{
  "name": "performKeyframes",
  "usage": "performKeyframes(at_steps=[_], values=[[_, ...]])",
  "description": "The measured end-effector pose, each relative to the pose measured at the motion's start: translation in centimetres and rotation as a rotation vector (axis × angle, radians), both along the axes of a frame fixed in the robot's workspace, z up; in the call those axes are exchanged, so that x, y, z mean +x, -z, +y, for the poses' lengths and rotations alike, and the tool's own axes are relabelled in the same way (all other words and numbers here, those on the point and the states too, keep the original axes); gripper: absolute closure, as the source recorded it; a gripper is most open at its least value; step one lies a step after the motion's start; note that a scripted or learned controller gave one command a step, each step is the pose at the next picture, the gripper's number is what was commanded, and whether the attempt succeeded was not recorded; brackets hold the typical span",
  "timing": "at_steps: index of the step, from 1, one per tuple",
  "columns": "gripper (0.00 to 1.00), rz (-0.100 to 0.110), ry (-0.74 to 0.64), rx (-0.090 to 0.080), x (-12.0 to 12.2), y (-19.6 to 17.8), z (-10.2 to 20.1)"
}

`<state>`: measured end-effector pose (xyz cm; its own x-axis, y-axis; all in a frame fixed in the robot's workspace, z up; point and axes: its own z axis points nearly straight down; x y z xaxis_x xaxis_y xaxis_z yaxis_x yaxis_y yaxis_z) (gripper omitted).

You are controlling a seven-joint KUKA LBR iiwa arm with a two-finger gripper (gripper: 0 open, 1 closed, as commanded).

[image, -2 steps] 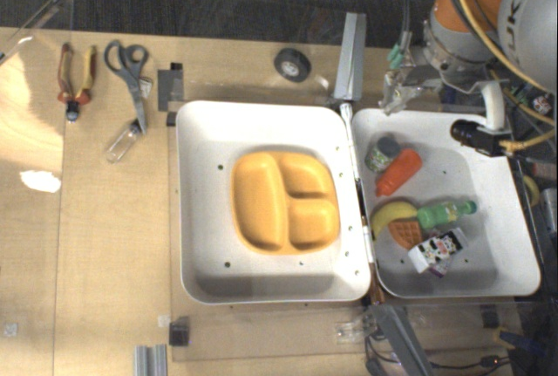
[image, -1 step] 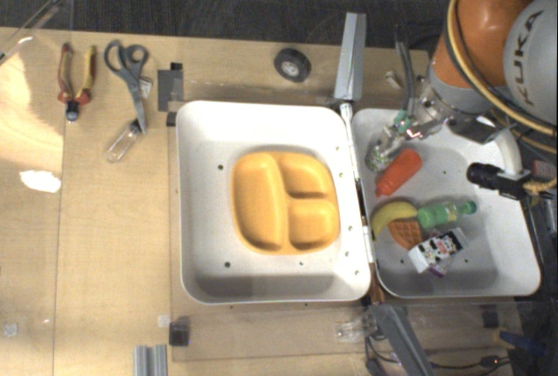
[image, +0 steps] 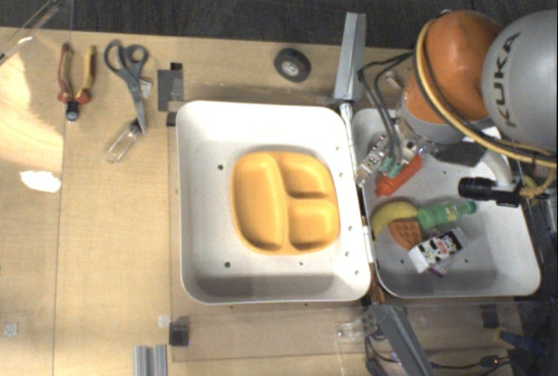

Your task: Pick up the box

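White and shallow, the two bins sit side by side on the wooden bench (image: 87, 261). The left bin (image: 200, 191) holds a yellow divided tray (image: 285, 200) at its centre. The right bin (image: 497, 265) holds the clutter.

The box (image: 436, 250) (small, white with dark and coloured print) lies tilted toward 6 o'clock in the right bin, near the front wall. Touching it at its 10 o'clock side is a brown waffle-patterned piece (image: 404, 233), and a yellow-green rounded object (image: 392, 213) lies just beyond that. A green bottle (image: 446, 212) lies on its side at about 12 o'clock from the box, close to it but apart. An orange-red object (image: 398, 176) lies further up, toward 11 o'clock.

The arm (image: 488, 73) comes in from 3 o'clock, its orange band over the back of the right bin. The gripper (image: 381, 158) is low at the bin's 10 o'clock corner, just beside the orange-red object and well apart from the box. Cables and metal parts crowd it, so I cannot tell whether it is open or closed, or whether it has hold of anything.

On the bench at 10 o'clock from the left bin lie scissors (image: 131, 91) and red-handled pliers (image: 74, 82); a roll of tape (image: 292, 64) sits at 12 o'clock.
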<state>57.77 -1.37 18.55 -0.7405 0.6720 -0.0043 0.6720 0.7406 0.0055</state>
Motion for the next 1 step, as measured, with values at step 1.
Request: performKeyframes(at_steps=[1], values=[[1.0, 0.0, 0.707, 0.003, -1.4, -0.03, -6.04]])
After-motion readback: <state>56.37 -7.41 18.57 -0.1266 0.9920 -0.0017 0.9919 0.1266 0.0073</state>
